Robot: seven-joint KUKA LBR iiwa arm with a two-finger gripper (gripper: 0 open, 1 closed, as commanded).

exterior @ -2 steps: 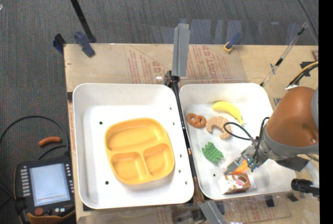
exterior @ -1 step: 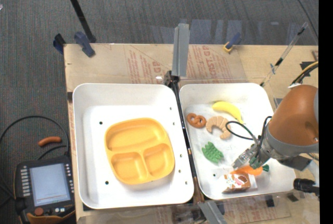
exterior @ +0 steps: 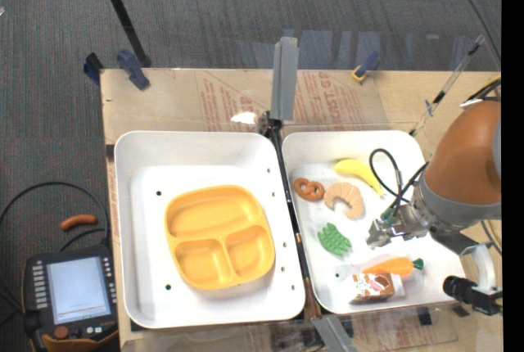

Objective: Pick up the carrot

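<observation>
The gripper (exterior: 383,232) hangs just above the carrot (exterior: 391,266) in the right bin (exterior: 323,147), apparently holding nothing; how open it is I cannot tell. This is the approach step; next it must descend.

Both bins are white, the left bin (exterior: 131,178) holding a yellow-orange divided tray (exterior: 219,237). In the right bin (exterior: 311,150) lie a yellow banana (exterior: 357,171), a brown pretzel (exterior: 309,189), a tan croissant (exterior: 345,196), a green ridged leaf (exterior: 334,240), an orange carrot (exterior: 391,266) with a green tip, and a small brown-and-white carton (exterior: 377,286). The arm (exterior: 467,162) is orange and grey. The bench (exterior: 188,101) is tan board with red print.
</observation>
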